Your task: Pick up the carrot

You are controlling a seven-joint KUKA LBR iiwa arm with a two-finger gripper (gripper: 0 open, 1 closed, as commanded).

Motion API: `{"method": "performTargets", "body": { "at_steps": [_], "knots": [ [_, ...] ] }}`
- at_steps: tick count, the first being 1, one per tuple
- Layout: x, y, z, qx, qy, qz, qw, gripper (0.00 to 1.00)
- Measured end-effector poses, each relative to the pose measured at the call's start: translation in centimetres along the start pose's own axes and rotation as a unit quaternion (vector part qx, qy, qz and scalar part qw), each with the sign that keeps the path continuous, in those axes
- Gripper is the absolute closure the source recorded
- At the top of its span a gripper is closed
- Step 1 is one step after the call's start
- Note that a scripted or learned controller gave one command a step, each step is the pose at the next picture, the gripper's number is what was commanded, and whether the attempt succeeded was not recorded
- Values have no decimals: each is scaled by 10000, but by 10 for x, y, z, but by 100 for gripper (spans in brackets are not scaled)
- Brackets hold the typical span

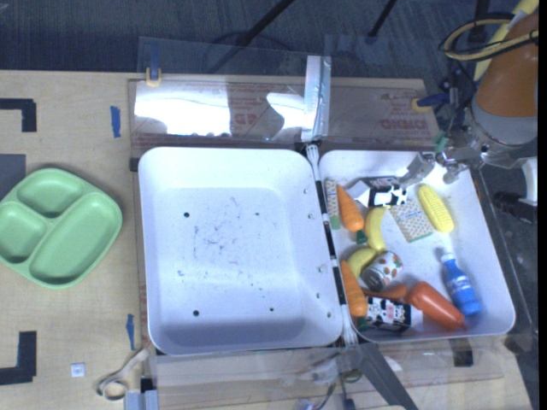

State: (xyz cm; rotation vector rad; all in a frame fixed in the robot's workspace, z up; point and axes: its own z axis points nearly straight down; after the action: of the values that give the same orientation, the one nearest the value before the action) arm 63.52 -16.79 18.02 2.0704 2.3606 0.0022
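Fingers (416, 169) look a bit apart to me with nothing between them. The gripper (427, 171) hangs over the far end of the right bin (498, 254), next to the corn cob (436, 207).

The carrot (346, 208) I'm after lies in that bin's far left part, close to the wall shared with the left bin (231, 246), with a yellow banana-looking piece (374, 227) just beside it.

My worries: the wall leaves little room for a finger on that side, so it could clip the rim or skid off. It could also pinch the yellow piece instead. Two more orange veggie shapes sit nearer, one along the same wall (353, 290) and a fat one (438, 306) by the blue bottle (460, 284), so the program might go for the wrong one.

Writing: reddish print on the far cardboard (389, 101), can't read it.
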Motion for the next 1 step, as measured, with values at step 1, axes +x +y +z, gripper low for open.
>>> {"method": "performTargets", "body": {
  "at_steps": [1],
  "knots": [
    [0,0,0,-2,-1,2,10000,0]
  ]
}}
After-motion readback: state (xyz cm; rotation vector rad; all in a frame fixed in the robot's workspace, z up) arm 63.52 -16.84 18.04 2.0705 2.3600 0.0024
